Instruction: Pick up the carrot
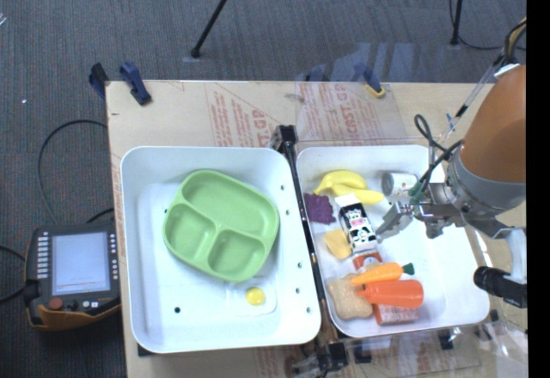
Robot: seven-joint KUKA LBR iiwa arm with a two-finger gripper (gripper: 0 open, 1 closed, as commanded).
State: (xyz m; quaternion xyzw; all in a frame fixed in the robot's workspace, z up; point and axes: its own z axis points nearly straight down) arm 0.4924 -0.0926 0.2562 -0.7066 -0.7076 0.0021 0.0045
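a: from the camera view, where's the carrot (381,272)?

b: in the right bin (455,303), toward its near edge. it lies roughly level, green stem end pointing right, resting just above an orange bottle (397,292) and touching it. a piece of toast (348,299) sits just left of the bottle.

a: and the gripper (394,220)?

b: over the same bin, reaching in from the right and hanging above the middle, near a small milk carton with a cow print (358,226). it's apart from the carrot, which lies nearer the front. nothing sits between its fingers, and they look slightly spread.

a: what else is in that bin?

b: a banana (348,185) at the back, a purple bunch of grapes (320,209) by the left wall, and a yellow wedge like cheese (337,243) beside the carton.

a: the left bin (146,316)?

b: it holds a green divided plate (222,223), tilted, and a small yellow item (255,296) near its front edge.
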